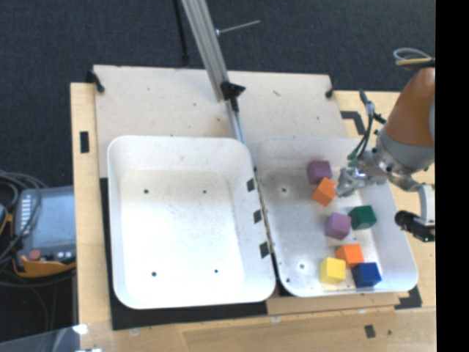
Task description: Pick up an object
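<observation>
The right bin (293, 218) holds several small blocks. A purple block (318, 171) lies near its back, with an orange block (324, 191) just in front of it. Further forward sit a second purple block (338, 225), a green block (363, 216), another orange block (352, 253), a yellow block (333, 270) and a blue block (366, 274). My gripper (347, 180) hangs low over the right bin, just right of the upper orange block and the back purple block. Nothing shows between its fingers.
The left bin (132, 196) stands beside the right one, separated by a black-clipped divider (258, 215). A slanted metal post (209, 42) rises from behind the bins. A pendant device (44, 229) with cables lies left of the bench.
</observation>
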You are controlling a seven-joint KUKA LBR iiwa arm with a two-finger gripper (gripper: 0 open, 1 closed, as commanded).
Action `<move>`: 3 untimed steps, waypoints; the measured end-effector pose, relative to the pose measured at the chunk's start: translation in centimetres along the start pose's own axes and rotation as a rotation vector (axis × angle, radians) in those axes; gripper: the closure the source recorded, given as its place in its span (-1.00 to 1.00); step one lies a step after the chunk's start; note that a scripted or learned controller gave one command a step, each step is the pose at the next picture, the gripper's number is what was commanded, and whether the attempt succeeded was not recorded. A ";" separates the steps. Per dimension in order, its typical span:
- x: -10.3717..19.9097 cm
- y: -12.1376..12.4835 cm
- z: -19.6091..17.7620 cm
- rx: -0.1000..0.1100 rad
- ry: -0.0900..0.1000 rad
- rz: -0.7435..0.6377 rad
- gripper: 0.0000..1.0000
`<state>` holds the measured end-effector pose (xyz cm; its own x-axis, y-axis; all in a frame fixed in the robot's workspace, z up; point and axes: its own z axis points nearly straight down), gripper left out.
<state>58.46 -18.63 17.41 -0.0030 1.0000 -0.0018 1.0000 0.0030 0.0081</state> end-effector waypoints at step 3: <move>4.8 1.2 -2.8 0.011 0.003 -0.003 1.00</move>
<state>59.64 -13.77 20.23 -0.0058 1.0000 0.0007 1.0000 0.0058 -0.0034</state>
